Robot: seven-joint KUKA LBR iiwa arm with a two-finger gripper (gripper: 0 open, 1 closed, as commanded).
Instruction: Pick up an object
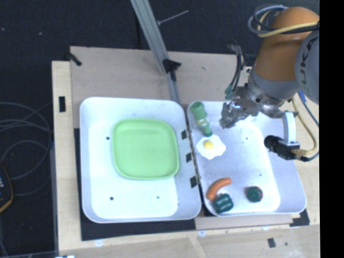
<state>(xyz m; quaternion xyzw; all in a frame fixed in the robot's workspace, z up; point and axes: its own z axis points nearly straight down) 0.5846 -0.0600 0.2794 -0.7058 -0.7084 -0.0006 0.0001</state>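
Observation:
The right bin [279, 198] holds a green bottle [200, 116] lying at its upper left, a fried egg toy [210, 147] just below it, an orange sausage [219, 186], a green pepper [223, 202] and a dark green round item [254, 194] near the front. My gripper [228, 118] hangs over the upper part of this bin, right of the bottle and above the egg. I see nothing between its fingers.
The left bin [97, 198] carries a light green square plate [145, 148]. A grey metal pole [153, 31] slants from the top down to the divider between the bins. A black fitting with cable [282, 147] sits at the right bin's right side.

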